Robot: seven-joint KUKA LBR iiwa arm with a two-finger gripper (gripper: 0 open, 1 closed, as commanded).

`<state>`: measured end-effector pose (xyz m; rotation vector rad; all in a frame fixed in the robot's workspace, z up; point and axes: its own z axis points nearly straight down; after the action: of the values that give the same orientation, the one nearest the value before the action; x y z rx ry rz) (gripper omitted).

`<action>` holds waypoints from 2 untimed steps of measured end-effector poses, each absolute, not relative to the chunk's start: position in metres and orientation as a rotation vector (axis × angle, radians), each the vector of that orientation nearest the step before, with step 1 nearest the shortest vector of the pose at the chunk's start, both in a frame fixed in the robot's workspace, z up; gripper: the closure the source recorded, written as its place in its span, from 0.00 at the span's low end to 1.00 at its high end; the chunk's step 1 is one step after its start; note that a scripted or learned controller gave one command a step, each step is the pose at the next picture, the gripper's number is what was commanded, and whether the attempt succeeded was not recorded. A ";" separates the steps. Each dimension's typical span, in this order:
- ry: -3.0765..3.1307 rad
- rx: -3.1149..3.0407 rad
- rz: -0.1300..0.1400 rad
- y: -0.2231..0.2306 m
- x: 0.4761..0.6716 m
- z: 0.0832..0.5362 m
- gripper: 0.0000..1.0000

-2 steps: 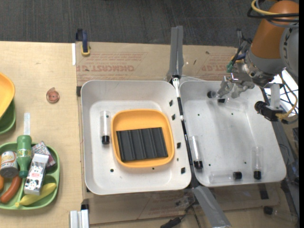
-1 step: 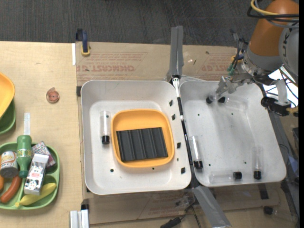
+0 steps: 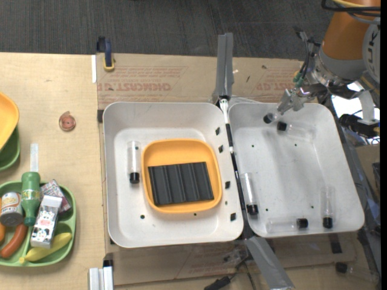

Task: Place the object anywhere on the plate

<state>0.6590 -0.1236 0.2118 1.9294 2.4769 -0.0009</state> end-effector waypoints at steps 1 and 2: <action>2.641 1.702 -0.001 -0.115 0.659 0.185 1.00; 2.739 1.538 -0.001 -0.147 0.659 0.173 1.00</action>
<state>0.6589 -0.1466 0.1734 1.5378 2.7388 -0.0010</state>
